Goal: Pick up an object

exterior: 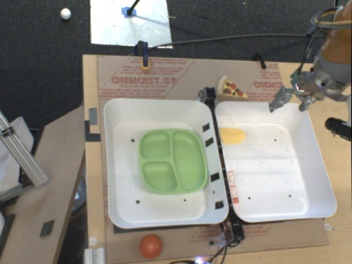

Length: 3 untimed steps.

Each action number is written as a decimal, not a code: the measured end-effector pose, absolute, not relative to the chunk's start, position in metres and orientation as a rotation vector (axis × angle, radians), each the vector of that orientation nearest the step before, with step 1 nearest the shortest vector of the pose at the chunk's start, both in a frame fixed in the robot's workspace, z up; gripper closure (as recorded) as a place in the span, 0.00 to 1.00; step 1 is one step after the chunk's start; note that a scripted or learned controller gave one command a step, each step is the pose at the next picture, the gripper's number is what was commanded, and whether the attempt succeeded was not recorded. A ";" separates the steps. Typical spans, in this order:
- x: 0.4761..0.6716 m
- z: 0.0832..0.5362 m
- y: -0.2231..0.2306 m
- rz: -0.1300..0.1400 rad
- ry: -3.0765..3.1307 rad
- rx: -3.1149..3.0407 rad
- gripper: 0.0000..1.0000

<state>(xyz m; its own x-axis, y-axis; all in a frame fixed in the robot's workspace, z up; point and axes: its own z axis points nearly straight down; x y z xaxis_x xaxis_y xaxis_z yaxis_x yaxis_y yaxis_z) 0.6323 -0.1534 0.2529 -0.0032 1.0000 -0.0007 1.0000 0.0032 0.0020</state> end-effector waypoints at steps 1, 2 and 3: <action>0.637 0.194 -0.146 -0.002 2.230 2.216 0.00; 0.635 0.133 -0.140 -0.002 2.230 2.215 0.00; 0.635 0.083 -0.139 0.001 2.225 2.216 0.00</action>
